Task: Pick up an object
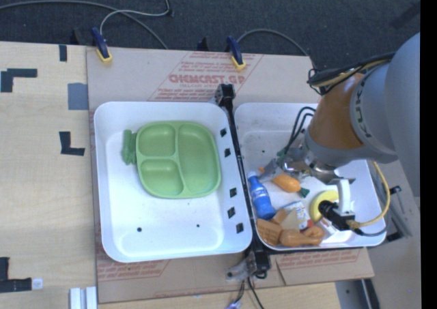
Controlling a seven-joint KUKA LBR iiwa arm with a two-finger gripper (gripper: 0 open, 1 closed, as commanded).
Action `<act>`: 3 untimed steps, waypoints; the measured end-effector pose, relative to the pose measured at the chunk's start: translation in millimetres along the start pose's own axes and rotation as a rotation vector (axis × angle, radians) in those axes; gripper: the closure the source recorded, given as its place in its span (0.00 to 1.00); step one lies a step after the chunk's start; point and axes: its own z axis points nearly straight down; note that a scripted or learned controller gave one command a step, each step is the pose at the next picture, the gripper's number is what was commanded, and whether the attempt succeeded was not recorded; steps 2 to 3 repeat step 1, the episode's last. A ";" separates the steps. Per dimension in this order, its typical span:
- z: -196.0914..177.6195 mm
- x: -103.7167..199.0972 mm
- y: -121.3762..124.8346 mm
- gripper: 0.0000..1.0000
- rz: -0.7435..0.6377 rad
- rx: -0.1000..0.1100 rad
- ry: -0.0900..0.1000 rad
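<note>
Hovering low in the right bin (273, 120) beside an orange piece (287, 183) — fingers (285, 164), grip impossible to tell.

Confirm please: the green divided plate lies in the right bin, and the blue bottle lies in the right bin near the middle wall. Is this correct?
One detail is wrong. The camera view shows the green divided plate in the left bin, not the right one. The blue bottle does lie in the right bin near the middle wall.
</note>
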 end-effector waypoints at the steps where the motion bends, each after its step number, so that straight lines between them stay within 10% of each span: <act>1: -9.3 0.7 0.0 1.00 -0.001 0.002 0.002; 3: -9.3 0.7 0.0 1.00 -0.001 0.002 0.002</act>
